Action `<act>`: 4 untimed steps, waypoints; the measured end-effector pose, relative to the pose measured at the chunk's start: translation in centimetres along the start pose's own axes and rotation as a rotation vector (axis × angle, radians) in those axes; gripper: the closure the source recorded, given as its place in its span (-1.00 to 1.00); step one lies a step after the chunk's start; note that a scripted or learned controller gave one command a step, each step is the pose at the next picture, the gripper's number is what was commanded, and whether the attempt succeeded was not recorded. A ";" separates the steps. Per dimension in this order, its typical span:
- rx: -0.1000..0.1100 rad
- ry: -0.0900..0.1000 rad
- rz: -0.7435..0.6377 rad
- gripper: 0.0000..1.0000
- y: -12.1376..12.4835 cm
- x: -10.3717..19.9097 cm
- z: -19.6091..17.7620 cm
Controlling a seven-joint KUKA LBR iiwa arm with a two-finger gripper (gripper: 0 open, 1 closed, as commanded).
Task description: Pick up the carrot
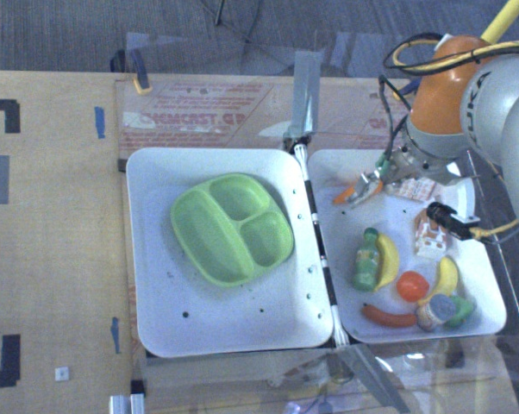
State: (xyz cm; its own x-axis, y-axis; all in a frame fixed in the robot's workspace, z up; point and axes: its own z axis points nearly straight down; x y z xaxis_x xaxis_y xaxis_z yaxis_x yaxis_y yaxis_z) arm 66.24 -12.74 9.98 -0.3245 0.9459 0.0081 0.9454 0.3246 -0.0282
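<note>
The arm [466, 84] reaches in from the right over the right bin [492, 313], its orange band sitting above the bin's far edge. Its end effector [369, 188] hangs low in the far-left part of that bin, and the carrot [347, 195], a small orange piece, shows between its fingers, so the end effector is clamped on the carrot close to the bin's far-left corner and near the divider between the two bins. Whether the carrot is lifted clear of the bin floor or touching it cannot be told. Nearer the front of the right bin lie a green bottle [366, 259] and, just beside it, a yellow banana [386, 261]; an orange-red tomato [412, 286] sits to their right, with a second banana [447, 276] beside it. A red sausage-like piece [389, 316] lies along the bin's near edge, and a small can [438, 311] stands by the near-right corner. A white packet [430, 234] rests toward the right edge. The left bin [156, 317] holds a green divided plate [232, 228] around its middle, set slightly toward the far edge.
</note>
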 end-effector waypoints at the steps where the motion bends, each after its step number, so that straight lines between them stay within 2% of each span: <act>1: -0.002 -0.005 0.009 -1.00 0.2 0.7 1.0; 2: -0.032 -0.014 -0.123 -1.00 -2.3 -1.8 -16.9; 3: -0.030 -0.010 -0.093 -1.00 0.8 0.9 -0.5; 4: -0.024 -0.015 -0.155 -1.00 1.0 1.5 0.9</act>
State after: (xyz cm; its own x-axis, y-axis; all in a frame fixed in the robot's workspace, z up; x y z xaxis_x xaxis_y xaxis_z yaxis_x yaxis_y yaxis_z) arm 66.70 -11.01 9.10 -0.4666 0.8844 -0.0041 0.8844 0.4666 -0.0041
